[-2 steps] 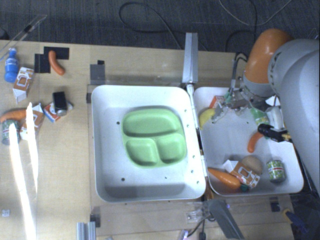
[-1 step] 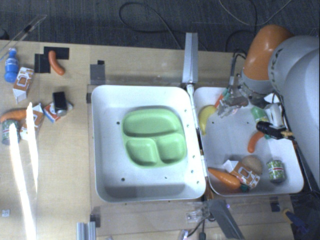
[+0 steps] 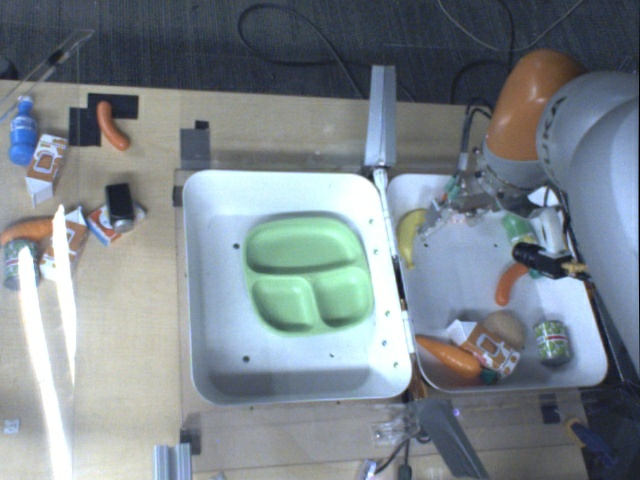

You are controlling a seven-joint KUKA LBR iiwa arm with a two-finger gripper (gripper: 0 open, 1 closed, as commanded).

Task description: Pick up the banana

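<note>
Nearby, hand (image 3: 437, 218) hovers beside banana (image 3: 409, 236).

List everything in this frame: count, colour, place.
banana: 1, yellow, right bin, against its left wall
tray: 1, green, three compartments, left bin
bins: 2, white, side by side on the bench
carrot: 1, orange, right bin, front
sausage: 1, orange-red, right bin, middle
can: 1, green and white, right bin, front right
bottle: 1, blue, bench, far left
sausage on bench: 1, orange, left of the bins
arm: 1, grey with orange band, over right bin
hand: 1, beside the banana, grip unclear
</note>
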